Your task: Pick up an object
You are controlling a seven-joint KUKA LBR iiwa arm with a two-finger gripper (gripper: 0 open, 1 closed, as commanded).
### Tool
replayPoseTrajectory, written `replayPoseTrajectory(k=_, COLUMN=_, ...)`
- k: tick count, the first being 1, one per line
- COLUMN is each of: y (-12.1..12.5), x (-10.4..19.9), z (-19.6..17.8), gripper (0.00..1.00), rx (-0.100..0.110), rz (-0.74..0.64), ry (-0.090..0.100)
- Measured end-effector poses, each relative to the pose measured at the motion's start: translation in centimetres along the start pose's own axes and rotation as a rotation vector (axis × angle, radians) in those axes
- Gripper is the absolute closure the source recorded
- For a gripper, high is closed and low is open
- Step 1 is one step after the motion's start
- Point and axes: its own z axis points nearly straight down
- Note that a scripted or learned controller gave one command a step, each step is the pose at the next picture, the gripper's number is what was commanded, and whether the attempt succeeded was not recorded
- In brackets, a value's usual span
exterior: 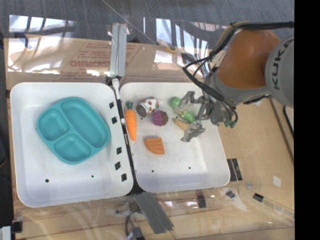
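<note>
Hand low in the right bin, fingers apart around a green toy, carrot well left

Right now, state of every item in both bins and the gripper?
teal divided plate: flat in the left bin, compartments bare
carrot: lying by the right bin's left wall
small can: on its side
purple toy: resting beside the can
orange waffle piece: lying flat, apart from the rest
green toys: beside the gripper
gripper: low over the right bin
</note>
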Motion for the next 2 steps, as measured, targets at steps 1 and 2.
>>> replayPoseTrajectory(k=1, y=4.5, x=-2.5, z=13.3, gripper=0.0, rx=-0.002, rz=0.352, ry=0.002)
replayPoseTrajectory(k=2, y=4.7, x=-2.6, z=12.2, gripper=1.0, rx=-0.001, rz=0.344, ry=0.001)
